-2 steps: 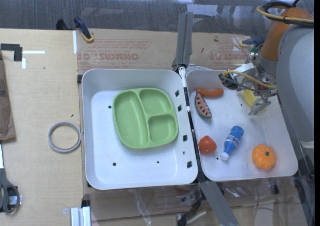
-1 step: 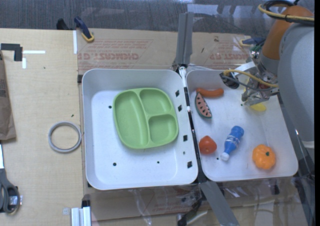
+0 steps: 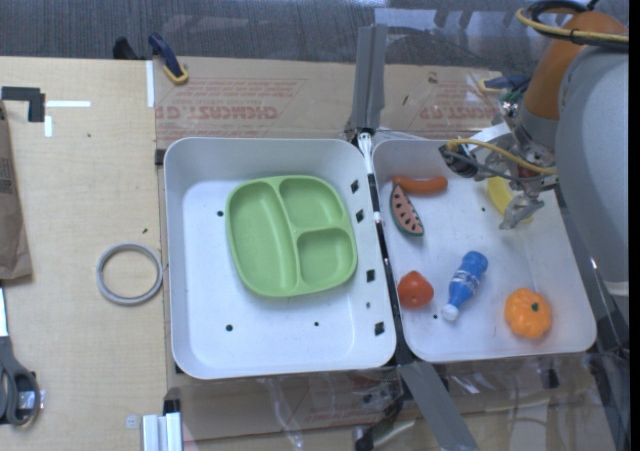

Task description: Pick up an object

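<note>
Claw (image 3: 518,207) low in the right bin's (image 3: 560,269) far corner, right over a yellow object (image 3: 497,194) — can't tell its grip — blue bottle (image 3: 464,283) lying nearer, slanted.

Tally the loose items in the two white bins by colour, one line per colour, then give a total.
Green: 1, the divided plate in the left bin
Red: 3, the sausage, watermelon slice and tomato
Blue and white: 1, the bottle
Orange: 1, the pumpkin
Yellow: 1, a piece beside the gripper, kind unclear
Total: 7
</note>
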{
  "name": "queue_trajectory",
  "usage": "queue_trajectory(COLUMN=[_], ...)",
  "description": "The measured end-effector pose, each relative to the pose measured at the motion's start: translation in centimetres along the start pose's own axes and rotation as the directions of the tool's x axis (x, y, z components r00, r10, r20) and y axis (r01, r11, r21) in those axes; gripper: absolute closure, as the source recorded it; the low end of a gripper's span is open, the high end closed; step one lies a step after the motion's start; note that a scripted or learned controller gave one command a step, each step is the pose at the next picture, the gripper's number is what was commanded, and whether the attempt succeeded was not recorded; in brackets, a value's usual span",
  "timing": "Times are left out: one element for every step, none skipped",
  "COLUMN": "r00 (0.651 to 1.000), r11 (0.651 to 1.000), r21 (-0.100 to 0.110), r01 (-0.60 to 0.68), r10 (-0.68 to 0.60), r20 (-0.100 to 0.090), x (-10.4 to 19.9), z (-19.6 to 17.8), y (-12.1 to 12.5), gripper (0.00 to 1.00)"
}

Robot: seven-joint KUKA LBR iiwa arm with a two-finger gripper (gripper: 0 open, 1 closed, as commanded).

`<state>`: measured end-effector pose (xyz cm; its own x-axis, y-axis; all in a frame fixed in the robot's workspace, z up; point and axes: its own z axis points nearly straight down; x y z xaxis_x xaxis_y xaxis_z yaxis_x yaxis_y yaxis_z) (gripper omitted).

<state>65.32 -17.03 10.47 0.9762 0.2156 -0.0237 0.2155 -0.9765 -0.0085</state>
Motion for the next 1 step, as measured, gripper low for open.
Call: queue_trajectory(r00=[1.0], r11=[1.0], r21=[-0.005], r01=[-0.016], r10=[0.015], r20=[-0.018], x=[0.54], z=[1.68], y=[-2.81], gripper=[0.0])
